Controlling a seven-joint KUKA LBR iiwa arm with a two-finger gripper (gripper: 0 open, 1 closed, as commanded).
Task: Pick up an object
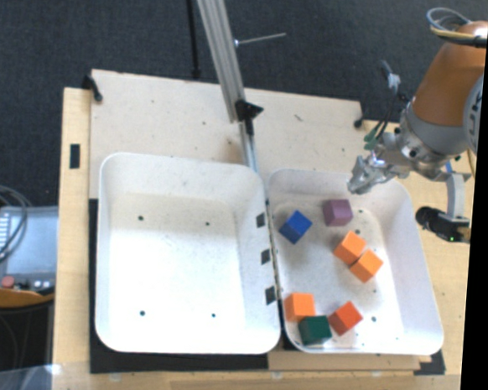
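Arm enters from the right, orange band above the wrist, gripper (361, 181) hanging over the far edge of the right bin (417, 246), tip just above the rim near the far corner. Fingers too small and blurred from this angle; cannot tell whether they are open or closed, and nothing is seen between them. Right bin contents: purple cube (337, 212) nearest the gripper, just below it and apart from it; blue cube (295, 227) to its left, near the bin's left wall; two orange cubes touching each other at mid-bin, the upper (350, 246) and the lower (367, 264); along the near edge, an orange cube (301, 305), a green cube (315, 328) just beside and in front of it, and a red-orange cube (346, 317) tilted on a corner just beside the green one. All cubes rest on the bin floor. Left bin (186, 177) sits beside the right one, walls touching. A slanted aluminium rail (222, 45) rises from behind the seam between the bins.
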